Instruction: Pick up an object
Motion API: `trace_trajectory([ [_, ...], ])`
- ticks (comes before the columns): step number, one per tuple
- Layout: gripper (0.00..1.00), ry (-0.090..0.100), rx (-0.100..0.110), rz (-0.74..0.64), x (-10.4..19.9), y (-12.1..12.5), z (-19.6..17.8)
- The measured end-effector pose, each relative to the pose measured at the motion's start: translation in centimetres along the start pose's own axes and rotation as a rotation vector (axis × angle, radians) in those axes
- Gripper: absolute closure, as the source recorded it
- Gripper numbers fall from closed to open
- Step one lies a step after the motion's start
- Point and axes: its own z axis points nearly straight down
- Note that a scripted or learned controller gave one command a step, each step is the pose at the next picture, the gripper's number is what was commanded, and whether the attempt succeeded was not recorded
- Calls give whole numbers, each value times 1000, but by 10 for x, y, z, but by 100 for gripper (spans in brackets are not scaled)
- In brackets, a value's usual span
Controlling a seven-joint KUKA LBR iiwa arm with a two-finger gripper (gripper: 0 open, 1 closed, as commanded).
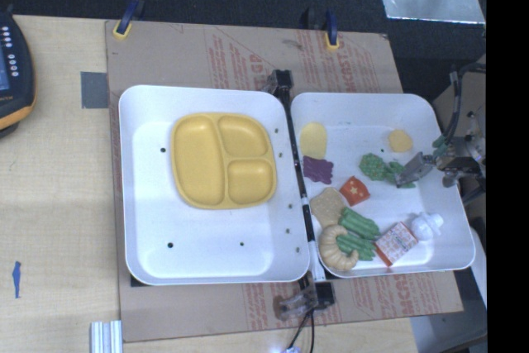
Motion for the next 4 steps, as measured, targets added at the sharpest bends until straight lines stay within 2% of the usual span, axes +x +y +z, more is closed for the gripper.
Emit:
trace_trajectory([
  [1,0,-1,-1,-6,19,74,59],
  [2,0,-2,2,-4,13,105,127],
  [3,0,2,6,1,38,39,124],
  [4,0,0,-5,-6,78,93,123],
])
